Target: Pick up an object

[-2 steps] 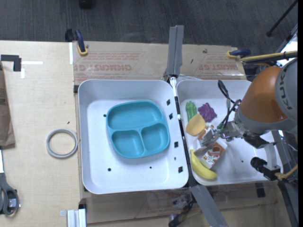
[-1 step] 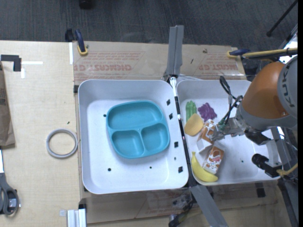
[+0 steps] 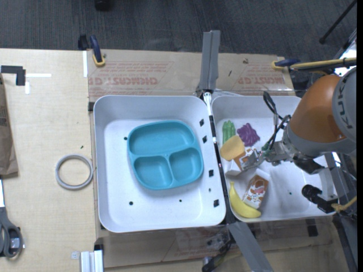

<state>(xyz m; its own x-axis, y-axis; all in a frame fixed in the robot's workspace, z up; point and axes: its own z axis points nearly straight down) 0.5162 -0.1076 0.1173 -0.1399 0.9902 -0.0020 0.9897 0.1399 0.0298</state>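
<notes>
While lying flat, the carton (image 3: 256,192) (brown-and-white print) touches the banana (image 3: 243,205).

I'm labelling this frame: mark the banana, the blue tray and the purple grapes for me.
banana (image 3: 243,207): camera view, middle of its curved body.
blue tray (image 3: 164,136): camera view, floor of its large top compartment.
purple grapes (image 3: 248,134): camera view, centre of the bunch.

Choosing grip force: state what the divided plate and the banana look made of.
Divided plate: apparently hard plastic, uniform turquoise with a smooth, faintly glossy surface and moulded compartments. Banana: probably a plastic toy, evenly yellow and smooth, though real fruit can't be excluded.
</notes>
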